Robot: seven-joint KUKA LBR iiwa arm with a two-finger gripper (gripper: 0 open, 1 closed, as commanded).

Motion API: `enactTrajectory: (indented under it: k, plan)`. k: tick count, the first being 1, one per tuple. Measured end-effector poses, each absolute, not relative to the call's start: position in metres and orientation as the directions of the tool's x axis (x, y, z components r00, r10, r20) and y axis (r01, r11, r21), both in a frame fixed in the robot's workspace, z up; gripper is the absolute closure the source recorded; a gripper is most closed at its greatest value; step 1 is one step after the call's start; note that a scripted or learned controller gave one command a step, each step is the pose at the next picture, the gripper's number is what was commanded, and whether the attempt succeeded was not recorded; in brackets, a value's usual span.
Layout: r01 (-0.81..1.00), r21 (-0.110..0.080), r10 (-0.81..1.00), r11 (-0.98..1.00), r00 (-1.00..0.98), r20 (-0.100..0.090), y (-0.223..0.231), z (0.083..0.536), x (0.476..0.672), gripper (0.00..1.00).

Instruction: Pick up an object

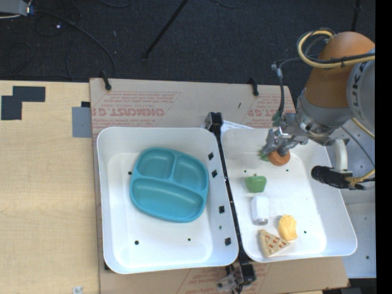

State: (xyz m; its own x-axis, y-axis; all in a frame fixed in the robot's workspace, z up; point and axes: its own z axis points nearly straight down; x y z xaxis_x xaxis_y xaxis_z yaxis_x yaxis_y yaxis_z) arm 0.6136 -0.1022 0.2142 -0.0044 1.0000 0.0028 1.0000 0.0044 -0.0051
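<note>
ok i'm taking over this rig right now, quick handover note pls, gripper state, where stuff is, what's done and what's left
Gripper: down in the right bin, at its far end, right over a small orange toy with a green top. Whether it has a grip cannot be told from this view.

Right bin, far to near: orange toy, green pepper-like toy, white cylinder, yellow toy, pizza-slice toy.

Left bin: teal divided plate.

Done: arm is positioned at the orange toy.

Left: confirm a grasp and lift; nothing is visibly off the bin floor yet.
</note>
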Motion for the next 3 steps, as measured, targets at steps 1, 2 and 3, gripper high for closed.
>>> enactTrajectory:
  k: [1, 2, 3]
  plan:
    - [1.000, -0.003, 1.000, 0.005, -0.005, 0.002, -0.058, 0.220, 0.615, 1.00]
    - [1.000, -0.005, 1.000, 0.006, -0.006, 0.002, 0.006, 0.218, 0.611, 1.00]
    - [1.000, -0.007, 1.000, 0.005, -0.005, 0.001, 0.059, 0.209, 0.608, 1.00]
